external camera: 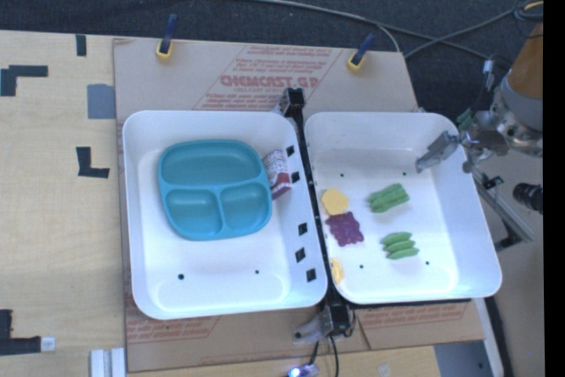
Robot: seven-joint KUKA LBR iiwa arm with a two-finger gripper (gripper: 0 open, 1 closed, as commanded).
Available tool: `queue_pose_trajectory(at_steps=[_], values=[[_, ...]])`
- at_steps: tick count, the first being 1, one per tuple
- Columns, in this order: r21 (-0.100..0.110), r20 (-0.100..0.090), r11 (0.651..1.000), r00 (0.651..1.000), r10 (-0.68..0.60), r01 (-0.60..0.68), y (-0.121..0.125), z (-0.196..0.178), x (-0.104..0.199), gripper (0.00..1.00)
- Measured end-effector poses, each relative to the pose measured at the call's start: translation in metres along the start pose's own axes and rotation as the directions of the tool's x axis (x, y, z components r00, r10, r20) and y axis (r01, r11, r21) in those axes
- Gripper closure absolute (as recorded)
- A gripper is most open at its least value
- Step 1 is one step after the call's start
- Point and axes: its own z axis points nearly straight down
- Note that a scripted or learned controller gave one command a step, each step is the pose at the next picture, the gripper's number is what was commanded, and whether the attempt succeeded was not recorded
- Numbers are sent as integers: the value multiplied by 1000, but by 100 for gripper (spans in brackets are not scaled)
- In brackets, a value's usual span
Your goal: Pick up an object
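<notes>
Objects for picking lie in the right white bin [468, 216]: a yellow round toy piece [335, 201], a purple bumpy grape-like cluster [345, 229] touching it from below, a green pea-pod toy [387, 197] near the middle, a second green pod [400, 245] nearer the front, and a small yellow bit [336, 271] against the left wall.

Going by size, the pale wooden worktop [53, 216] carries a printed cardboard sheet [265, 79] held by two yellow clamps [165, 48], and on that sit both bins. The left white bin [212, 282] holds a teal plastic divided tray [214, 188] and, beside it, a small red-and-white labelled can [279, 171] lying by the dividing wall.

The grey gripper [439, 151] sits over the right bin's upper right corner, well apart from every item; whether it is open or closed I cannot tell. Nothing is between it. By my reading the approach step is in hand: the next move calls for travelling left and forward, then descending onto one piece. The upper pod looks closest and stands clear of neighbours; the yellow and purple pair touch, which could spoil a grasp.
</notes>
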Motion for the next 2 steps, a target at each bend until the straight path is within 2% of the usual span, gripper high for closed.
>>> queue_pose_trajectory(at_steps=[1, 2], values=[[-8, 2, 1000, 1000, -2, 2, 2, -4, 0, 0], [-4, 2, 1000, 1000, -1, 1, -1, 42, -6, 0]])
